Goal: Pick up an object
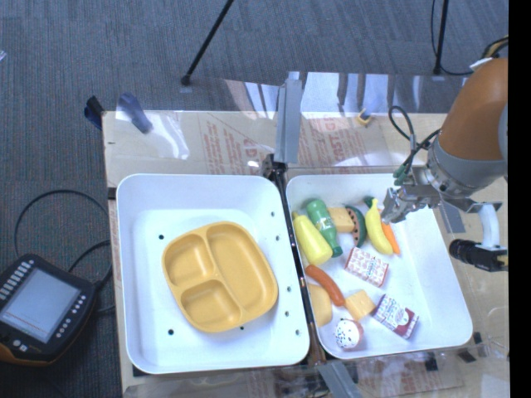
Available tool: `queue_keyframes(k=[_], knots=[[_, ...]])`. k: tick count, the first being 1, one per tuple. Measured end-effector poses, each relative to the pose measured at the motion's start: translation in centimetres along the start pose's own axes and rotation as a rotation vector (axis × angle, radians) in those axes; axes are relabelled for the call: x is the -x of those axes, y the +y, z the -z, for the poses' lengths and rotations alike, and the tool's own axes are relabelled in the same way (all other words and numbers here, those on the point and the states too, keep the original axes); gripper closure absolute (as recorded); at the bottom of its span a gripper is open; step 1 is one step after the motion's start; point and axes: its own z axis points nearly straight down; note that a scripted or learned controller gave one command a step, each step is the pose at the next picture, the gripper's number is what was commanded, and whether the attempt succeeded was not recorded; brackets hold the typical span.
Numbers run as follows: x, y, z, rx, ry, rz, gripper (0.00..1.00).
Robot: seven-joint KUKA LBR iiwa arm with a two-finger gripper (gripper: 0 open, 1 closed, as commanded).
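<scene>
The banana (379, 230) lies among toy food at the right middle of the frame, in the right bin (448, 293), and your claw (397, 206) hangs just above it, likely ready to grab, but I cannot tell its state.

On the floor to your left lay a handheld control tablet (37, 309) with a dark screen, its black cable (50, 210) looping behind it. You had two thin black stand legs (211, 31) slanting across the grey carpet (99, 40) beyond the bench. A blue scrap (134, 113) sat at the bench's far left corner, beside clear plastic sheeting (178, 135).
</scene>
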Motion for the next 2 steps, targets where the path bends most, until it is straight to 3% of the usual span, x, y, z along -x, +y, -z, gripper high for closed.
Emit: queue_keyframes(k=[1, 2], knots=[[0.3, 0.5, 14.6, -0.002, -0.003, -0.194, 1.0], [5.8, 5.6, 21.6, -0.009, -0.004, -0.645, 1.0]])
